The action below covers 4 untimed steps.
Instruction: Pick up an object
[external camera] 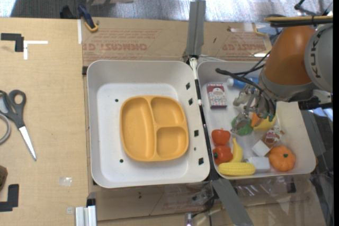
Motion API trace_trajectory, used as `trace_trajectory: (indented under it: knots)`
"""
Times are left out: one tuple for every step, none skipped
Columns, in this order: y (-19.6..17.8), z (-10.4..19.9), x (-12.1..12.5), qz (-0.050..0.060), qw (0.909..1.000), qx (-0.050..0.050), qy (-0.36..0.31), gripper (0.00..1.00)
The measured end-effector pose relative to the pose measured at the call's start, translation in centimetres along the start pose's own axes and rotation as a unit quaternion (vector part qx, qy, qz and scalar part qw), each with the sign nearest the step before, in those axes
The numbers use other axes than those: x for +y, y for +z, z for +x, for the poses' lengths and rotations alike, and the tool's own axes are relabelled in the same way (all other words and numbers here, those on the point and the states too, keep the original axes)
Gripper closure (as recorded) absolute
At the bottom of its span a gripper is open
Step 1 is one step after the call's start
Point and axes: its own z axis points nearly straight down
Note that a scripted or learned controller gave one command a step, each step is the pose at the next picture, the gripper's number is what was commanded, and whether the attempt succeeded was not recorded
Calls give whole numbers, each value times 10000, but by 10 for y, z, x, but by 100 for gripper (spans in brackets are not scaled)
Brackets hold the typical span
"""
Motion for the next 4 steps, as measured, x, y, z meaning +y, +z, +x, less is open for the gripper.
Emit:
trace_trajectory:
  knots:
    - [-10, -1, 1, 6, 10000, -21, -15, 100]
    - [-195, 11, -10, 3, 9992, -8, 395, 100]
    - [-48, 79, -25, 0, 9992, 19, -410, 100]
    - [-74, 37, -98, -3, 9565, -8, -2918, 100]
